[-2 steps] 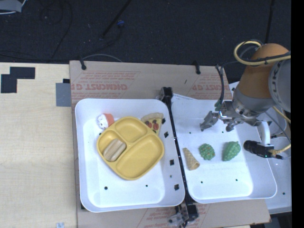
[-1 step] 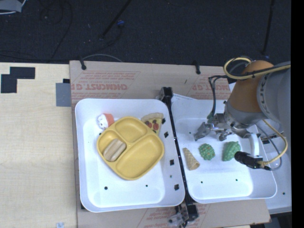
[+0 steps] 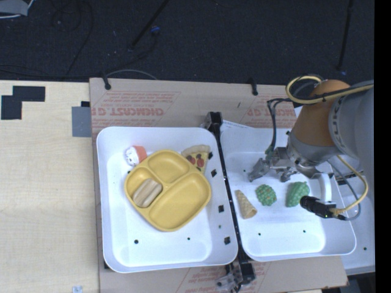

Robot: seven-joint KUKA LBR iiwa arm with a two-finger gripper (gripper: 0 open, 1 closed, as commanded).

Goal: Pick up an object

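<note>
Broccoli floret [image 3: 266, 195] lay mid right bin [image 3: 342, 246], just below your gripper [image 3: 273, 169], whose fingers looked spread; its twin [image 3: 297, 193] and the cone [image 3: 246, 204] nearby could have spoiled your grasp.

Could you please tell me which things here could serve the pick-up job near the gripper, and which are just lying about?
Job, in right bin:
gripper
round green piece
second green piece
cone

Lying about, left bin:
yellow tray
pizza slice
</note>
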